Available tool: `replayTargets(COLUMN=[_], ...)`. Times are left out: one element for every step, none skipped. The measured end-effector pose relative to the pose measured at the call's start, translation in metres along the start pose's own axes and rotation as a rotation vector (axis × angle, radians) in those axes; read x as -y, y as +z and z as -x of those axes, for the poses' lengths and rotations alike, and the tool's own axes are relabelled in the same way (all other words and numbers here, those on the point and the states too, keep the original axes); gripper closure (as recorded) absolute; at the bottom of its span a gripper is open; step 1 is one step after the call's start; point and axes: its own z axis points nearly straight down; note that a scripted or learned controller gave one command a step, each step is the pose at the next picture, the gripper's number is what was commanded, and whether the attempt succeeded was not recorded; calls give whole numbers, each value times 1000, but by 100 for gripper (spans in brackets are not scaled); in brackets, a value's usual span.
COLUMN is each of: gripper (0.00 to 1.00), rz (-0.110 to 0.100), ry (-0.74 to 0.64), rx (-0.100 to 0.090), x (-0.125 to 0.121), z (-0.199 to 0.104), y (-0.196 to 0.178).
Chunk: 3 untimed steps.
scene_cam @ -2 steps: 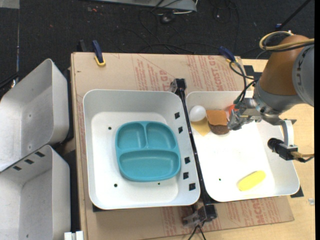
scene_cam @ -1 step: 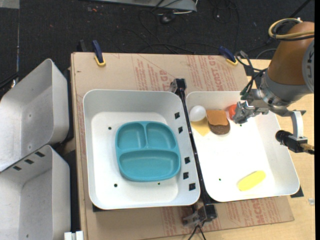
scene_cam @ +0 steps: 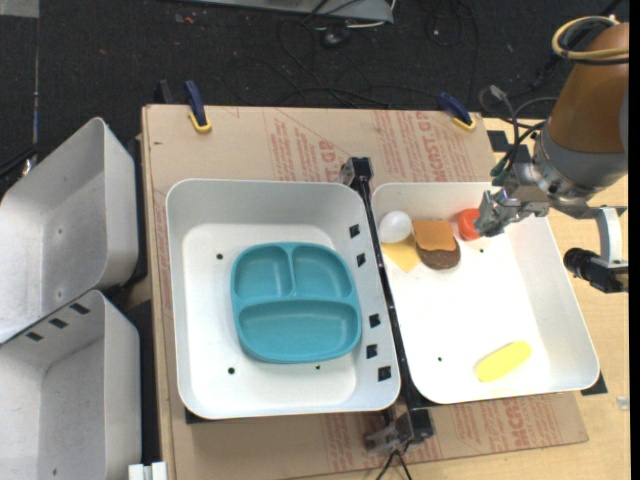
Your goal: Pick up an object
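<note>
The right bin holds a white egg-like ball, a flat yellow slice, a brown-and-tan sandwich-like piece, a small red-orange object and a yellow oblong piece near the front. My gripper hangs at the back right of this bin, its tips right beside the red-orange object. Whether anything sits between the tips cannot be made out.
The left bin holds a teal divided plate. Two more white bins stand off the bench to the left. Blue-yellow clamps grip the bench's far edge. A black divider runs between the bins.
</note>
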Motion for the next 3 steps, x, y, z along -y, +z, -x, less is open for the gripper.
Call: replayTargets(gripper=[100, 100, 100], rz=[-5, -3, -3], ry=[-5, -4, -6], rx=[-3, -2, -4], x=[-11, -25, -31], z=[-52, -101, -154], y=[12, 16, 5])
